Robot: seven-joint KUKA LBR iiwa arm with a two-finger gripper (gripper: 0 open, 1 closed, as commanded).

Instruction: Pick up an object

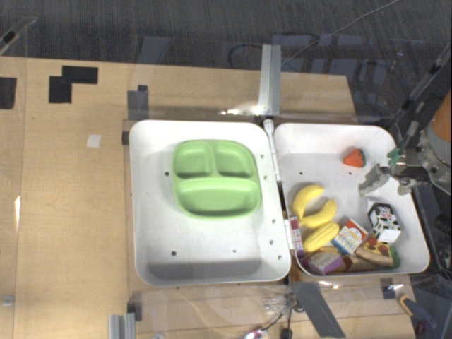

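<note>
While nothing sits between the fingers, the pick looks barely begun; choosing, descending and closing all remain. Nearest candidate is the black-and-white carton (383,220), small and boxy, lying just below the gripper (381,177) in the right bin (321,143). Fingers appear spread, holding nothing. Red strawberry toy (354,157) lies just left of them; yellow bananas (315,214) farther left.

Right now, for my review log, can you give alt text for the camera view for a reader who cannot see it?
The gripper hangs over the right bin, near its right side, with nothing between its fingers. Below it lie a bunch of bananas, a black-and-white carton, small food packets and a strawberry toy. The left bin holds a green divided plate.
</note>
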